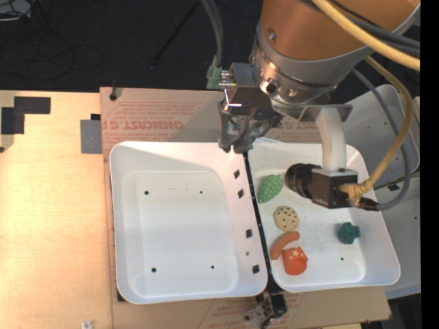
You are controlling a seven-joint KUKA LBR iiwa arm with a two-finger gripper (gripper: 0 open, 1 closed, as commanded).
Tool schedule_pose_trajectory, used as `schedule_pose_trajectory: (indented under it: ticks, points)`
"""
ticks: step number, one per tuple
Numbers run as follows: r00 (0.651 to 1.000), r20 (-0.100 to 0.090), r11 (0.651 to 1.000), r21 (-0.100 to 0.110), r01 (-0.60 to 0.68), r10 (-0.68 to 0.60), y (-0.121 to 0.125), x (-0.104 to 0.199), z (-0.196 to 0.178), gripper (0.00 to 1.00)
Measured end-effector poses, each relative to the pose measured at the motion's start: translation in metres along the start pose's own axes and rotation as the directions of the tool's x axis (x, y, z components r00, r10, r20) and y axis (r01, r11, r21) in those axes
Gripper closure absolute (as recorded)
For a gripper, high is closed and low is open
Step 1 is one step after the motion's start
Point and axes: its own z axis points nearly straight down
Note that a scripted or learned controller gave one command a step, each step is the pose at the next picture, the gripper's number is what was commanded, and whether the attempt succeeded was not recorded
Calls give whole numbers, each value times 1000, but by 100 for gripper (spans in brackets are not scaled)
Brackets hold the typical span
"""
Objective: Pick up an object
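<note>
End effector point(236, 141) at bins' far edge, state can't tell; nothing picked yet, cookie point(285, 217) etc. in right bin point(374, 266).

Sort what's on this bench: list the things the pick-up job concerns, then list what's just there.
For the job:
gripper, above the bins' far edge
green leaf-shaped piece
spotted cookie
orange sausage
red block
small dark green piece
right bin, holding all five

Just there:
left bin
cardboard sheet under the bins
wooden board
</note>
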Motion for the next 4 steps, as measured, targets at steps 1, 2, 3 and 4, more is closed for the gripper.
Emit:
schedule_pose_trajectory:
  ticks: [1, 2, 3, 4]
  points:
    - [1000, 0, 1000, -2, -3, 3, 52, 47, -1, 100]
    - [1000, 7, 1000, 13, -7, 7, 3, 49, 207, 100]
    - [1000, -2, 1000, -9, -6, 6, 57, 50, 116, 100]
    - [1000, 6, 1000, 11, -10, 10, 59, -10, 237, 100]
